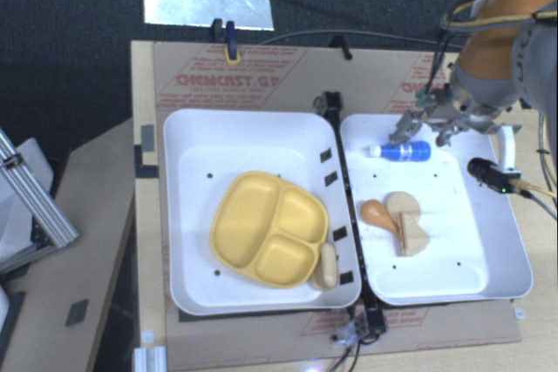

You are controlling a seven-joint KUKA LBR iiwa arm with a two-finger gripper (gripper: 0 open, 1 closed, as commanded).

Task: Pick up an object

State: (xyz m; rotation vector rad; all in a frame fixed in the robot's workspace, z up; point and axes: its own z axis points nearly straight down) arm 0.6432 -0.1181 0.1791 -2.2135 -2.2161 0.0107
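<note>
Gripper (427, 128) sits low over the far end of the right bin (497, 274), fingers spread: one grey finger (404, 128) comes down at the left, just above the bottle's neck end, the other shows further right near the bin's far rim. Nothing is seen between them. The blue bottle (406, 152) lies flat on the bin floor just below the fingers, near or touching the left one; contact cannot be confirmed from this angle.

Progress, as judged: grasp not made. The arm is placed at a candidate object but closing and lifting are both left to do.

Bottle orientation: on its side, long axis roughly left-right across the view, parallel to the bin's far wall. White cap end points left toward the divider between the bins; blue body end points right. The fingers look set roughly along that axis and not across it, which may make a poor pinch.

Further out in the same bin: a tan and orange wooden-looking item (399, 219) near the middle, well apart from the bottle. Left bin (187, 187) holds a yellow divided tray (268, 228) with a small beige piece (327, 266) at its near right corner.
</note>
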